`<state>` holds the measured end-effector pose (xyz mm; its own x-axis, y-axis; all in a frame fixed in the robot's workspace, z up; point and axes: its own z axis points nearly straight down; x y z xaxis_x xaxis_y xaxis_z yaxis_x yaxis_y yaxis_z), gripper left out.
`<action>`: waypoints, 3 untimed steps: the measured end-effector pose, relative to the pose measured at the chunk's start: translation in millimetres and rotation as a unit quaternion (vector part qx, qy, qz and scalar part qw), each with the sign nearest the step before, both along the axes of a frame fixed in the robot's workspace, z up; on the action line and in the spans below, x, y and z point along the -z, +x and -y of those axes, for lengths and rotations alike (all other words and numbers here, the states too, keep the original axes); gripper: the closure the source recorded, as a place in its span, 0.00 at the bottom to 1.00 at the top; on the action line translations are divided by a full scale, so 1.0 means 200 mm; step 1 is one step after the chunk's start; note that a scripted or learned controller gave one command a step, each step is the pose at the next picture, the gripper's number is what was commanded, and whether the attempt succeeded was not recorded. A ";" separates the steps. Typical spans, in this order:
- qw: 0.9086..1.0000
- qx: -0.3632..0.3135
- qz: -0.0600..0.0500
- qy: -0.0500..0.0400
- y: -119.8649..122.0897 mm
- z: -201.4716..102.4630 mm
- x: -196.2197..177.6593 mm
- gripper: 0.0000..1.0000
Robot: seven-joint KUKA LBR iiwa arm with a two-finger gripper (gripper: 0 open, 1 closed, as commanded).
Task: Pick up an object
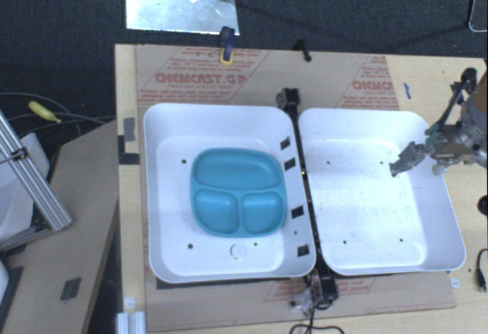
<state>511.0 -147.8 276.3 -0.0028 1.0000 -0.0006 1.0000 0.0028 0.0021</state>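
Note:
A blue plate (236,191) with three compartments lies flat in the middle of the left bin (164,172). My gripper (422,164) hangs over the right-hand part of the right bin (366,248), far from the plate. It is open, with one finger (402,162) reaching left and down, and nothing sits between the fingers. The arm comes in from the right edge.
A small pale round spot (239,251) shows on the left bin's floor, just in front of the plate. Black clips (293,187) run along the seam between the two bins. A yellow-and-blue clamp (226,46) sits at the bench's back edge.

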 end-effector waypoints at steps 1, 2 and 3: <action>1.000 0.001 -0.003 0.001 -0.12 -0.06 0.33 0.00; 1.000 0.001 0.002 0.000 -0.11 -0.05 0.26 1.00; 1.000 -0.004 -0.001 0.002 -0.12 -0.45 0.32 1.00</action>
<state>487.3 -58.1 213.1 -0.0113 0.9999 0.0032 0.9999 0.0113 0.0001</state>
